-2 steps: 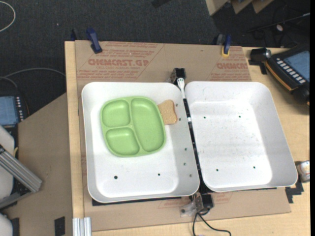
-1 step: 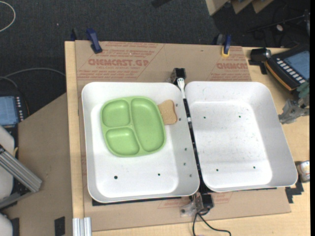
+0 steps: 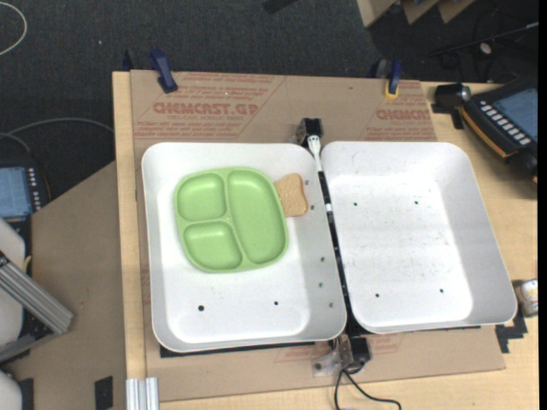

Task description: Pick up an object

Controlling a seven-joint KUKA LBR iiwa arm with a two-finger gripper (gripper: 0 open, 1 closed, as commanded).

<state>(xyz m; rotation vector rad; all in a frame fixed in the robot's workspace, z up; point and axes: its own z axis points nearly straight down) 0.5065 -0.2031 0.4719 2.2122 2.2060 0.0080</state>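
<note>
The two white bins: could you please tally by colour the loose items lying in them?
Green: 1, the divided plate in the left bin.
Tan: 1, the toast-like slice touching the plate's right edge.
Total: 2, both in the left bin.

A dark grey carpet (image 3: 128, 15) covers the floor. A brown board (image 3: 256, 101) lies on the bench, held by blue clamps (image 3: 162, 71) at the far edge.

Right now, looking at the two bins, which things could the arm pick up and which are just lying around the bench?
For the job:
green divided plate, in the left bin
tan toast-like piece, touching the plate's right edge

Just lying about:
right bin
blue clamp
tablet-like device at far right
</note>
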